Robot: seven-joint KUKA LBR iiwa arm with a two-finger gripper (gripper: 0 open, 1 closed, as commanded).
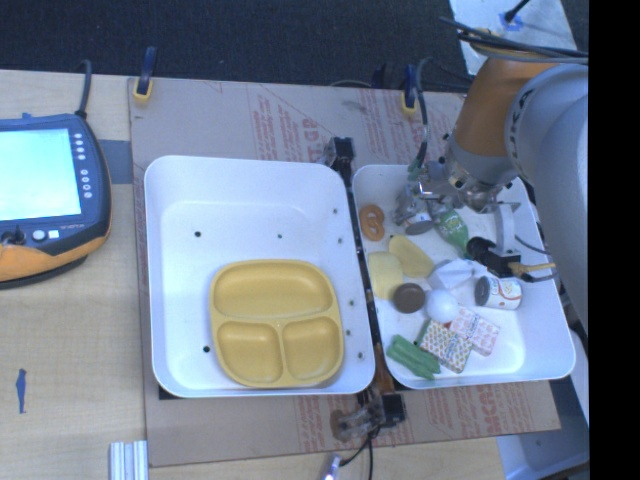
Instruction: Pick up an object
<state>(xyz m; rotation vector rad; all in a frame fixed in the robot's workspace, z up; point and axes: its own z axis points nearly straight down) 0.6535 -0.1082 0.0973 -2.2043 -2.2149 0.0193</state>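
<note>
Pincer [413, 210] hangs low over the far end of the smaller white bin [545, 353], at the tip of the grey arm [550, 128] with its orange band; whether it is apart or together cannot be told, and nothing can be seen clamped in it. All the loose things to pick lie in this bin. A brown ring [372, 221] sits just to the view's left of the pincer, a green bottle [452, 231] just to its other side, and yellow lumps [398, 264] just in front of it, toward the camera. Farther toward the camera from the pincer come a brown disc [408, 297] touching a white ball [441, 305], a small can [500, 292] with a red and white label, two patterned packets [458, 340] and, nearest the front rim, a green block [412, 356]. Beside the pincer, across the view's left, the larger white bin [170, 218] holds a yellow divided tray [277, 323] toward its front. Both bins rest on a cardboard sheet [250, 113] spread on a pale wooden bench [60, 368]. Well away from the pincer, at the bench's left edge, lies a control tablet [45, 183] with a lit screen. Clamps [144, 78] pin the cardboard's far edge, and dark carpet [250, 13] lies beyond.
</note>
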